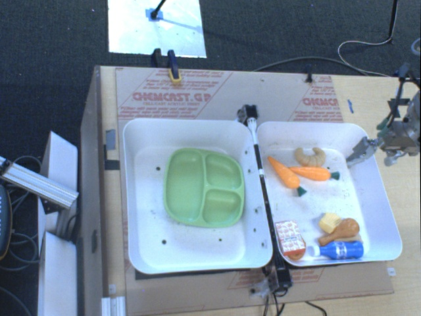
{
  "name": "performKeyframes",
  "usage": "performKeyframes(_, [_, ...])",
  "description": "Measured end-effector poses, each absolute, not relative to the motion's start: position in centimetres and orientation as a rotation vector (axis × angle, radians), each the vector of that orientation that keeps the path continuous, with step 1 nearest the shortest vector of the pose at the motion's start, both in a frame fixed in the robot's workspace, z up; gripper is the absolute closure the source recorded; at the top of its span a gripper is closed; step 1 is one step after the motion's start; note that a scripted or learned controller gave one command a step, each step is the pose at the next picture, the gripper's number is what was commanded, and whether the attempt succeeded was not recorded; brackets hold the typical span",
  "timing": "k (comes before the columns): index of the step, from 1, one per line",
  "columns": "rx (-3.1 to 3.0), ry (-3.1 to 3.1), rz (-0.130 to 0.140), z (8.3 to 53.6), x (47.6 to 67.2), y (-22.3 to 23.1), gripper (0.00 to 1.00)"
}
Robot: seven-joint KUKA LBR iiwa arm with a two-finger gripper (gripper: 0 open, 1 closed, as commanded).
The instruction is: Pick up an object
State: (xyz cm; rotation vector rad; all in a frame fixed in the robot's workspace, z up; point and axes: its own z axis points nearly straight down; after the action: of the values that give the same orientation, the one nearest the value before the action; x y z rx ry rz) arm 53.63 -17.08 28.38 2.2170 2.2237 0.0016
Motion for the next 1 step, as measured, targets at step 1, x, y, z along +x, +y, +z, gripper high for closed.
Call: performKeyframes(1, [2.218, 2.226, 0.0, 19.51, 59.02, -11.61, 0.0])
